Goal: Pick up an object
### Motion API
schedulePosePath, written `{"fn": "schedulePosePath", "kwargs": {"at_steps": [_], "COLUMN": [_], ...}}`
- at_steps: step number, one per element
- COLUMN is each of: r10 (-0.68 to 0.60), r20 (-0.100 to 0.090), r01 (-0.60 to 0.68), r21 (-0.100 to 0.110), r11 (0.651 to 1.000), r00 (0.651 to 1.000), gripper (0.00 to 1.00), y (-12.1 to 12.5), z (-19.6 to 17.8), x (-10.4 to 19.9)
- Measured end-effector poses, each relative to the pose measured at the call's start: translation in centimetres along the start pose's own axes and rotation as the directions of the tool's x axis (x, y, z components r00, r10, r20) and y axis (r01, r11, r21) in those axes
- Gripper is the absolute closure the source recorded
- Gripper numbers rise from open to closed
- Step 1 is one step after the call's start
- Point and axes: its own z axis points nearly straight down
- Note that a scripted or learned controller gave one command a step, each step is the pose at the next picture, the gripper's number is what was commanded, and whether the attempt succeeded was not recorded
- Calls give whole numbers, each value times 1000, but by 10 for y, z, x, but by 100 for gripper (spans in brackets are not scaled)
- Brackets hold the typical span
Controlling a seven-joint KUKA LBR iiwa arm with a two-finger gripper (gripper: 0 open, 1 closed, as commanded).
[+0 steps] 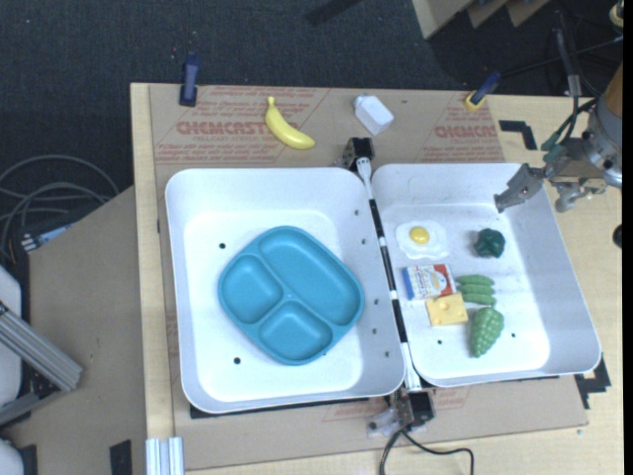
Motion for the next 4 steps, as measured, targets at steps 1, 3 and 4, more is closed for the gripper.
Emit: {"fn": "schedulePosePath", "kwargs": {"at_steps": [1, 3, 4], "r10": [0, 1, -2], "r20": [-1, 0, 1], "r01": [0, -1, 2], "r21": [2, -1, -4], "r11": [1000, 1000, 1000], "r00": [1000, 1000, 1000], "gripper": [0, 100, 100], "y": [11, 14, 60], "z": [86, 169, 86], "x": [-3, -17, 1]}}
